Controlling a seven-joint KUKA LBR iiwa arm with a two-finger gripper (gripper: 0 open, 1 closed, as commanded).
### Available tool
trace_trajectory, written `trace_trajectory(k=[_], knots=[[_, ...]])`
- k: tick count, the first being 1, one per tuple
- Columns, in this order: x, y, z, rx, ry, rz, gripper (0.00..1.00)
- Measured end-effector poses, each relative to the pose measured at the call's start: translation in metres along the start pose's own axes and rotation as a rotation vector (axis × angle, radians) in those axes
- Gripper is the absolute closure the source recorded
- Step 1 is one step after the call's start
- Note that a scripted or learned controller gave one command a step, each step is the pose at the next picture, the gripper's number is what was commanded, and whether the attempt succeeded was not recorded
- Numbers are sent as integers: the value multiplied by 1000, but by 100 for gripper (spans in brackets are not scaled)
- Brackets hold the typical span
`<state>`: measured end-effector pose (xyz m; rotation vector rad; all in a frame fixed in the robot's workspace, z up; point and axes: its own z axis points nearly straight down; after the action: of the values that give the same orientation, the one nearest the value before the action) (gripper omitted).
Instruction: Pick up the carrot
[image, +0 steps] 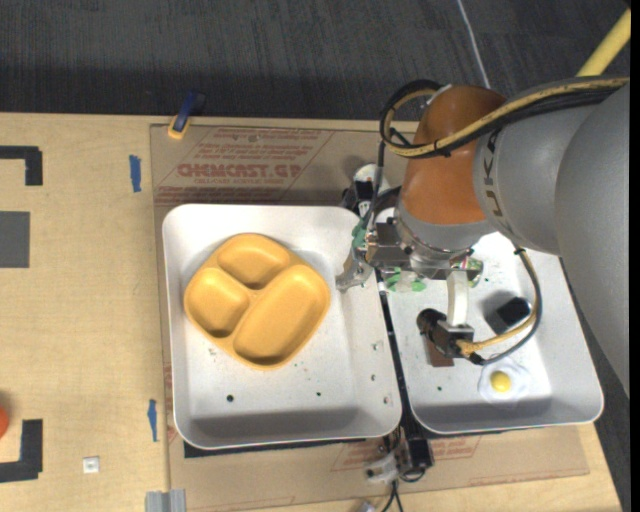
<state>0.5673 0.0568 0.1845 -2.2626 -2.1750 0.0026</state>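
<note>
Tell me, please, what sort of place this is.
Probably a robotics lab bench, not a kitchen: a grey arm reaches over a white bin, a second bin holds a yellow loaf, and blue tape marks the bench.

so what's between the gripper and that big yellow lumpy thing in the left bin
Nothing: in the camera view, just a bare strip of floor of the left bin lies between the gripper and the yellow lumpy thing.

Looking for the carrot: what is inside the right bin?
The right bin holds a small yellow piece near its front. The arm hides its far part.
</note>
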Motion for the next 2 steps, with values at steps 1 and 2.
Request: trace_trajectory(k=[1, 2], knots=[[71, 43, 88, -3, -2, -392, 0], [67, 44, 80, -5, -8, -387, 100]])
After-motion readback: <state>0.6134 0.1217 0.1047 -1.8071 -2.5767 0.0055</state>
